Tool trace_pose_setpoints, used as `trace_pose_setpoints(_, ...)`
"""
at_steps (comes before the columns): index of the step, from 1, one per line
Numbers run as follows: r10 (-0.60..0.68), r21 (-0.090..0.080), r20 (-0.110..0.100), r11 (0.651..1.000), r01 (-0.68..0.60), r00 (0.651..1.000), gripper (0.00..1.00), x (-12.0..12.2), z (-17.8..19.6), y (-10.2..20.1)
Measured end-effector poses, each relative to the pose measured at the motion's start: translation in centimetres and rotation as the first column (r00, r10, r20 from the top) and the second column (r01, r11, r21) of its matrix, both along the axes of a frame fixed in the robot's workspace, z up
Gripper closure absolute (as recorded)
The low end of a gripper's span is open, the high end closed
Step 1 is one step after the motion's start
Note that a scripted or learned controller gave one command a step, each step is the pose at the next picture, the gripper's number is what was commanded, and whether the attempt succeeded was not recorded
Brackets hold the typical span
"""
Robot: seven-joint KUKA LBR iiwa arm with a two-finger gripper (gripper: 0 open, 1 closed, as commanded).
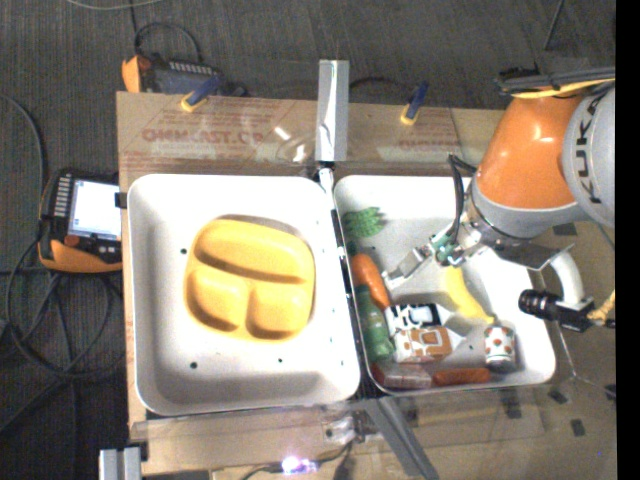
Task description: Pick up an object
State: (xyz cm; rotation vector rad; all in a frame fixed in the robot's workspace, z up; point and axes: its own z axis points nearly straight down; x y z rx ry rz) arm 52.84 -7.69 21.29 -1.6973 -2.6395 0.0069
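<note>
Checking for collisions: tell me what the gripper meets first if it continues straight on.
Likely the carrot, just beyond the gripper, which points toward the bin's left side; depth is unclear.

**Surroundings of the two bins**

A cardboard sheet (230,133) is laid beneath the bins and is held at its far edge by two blue clamps (200,91). An orange-cased handheld pendant (80,223) with a lit screen is placed on the dark carpet (60,48), where cables are scattered.

A yellow divided plate (251,277) lies in a white bin (150,368); an orange carrot (370,278) nearby.
</note>
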Motion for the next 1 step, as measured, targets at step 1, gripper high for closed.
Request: trace_pose_setpoints(1,-0.083,0.001,0.0,0.997,0.083,0.997,0.0,-4.45,-2.62,-8.06)
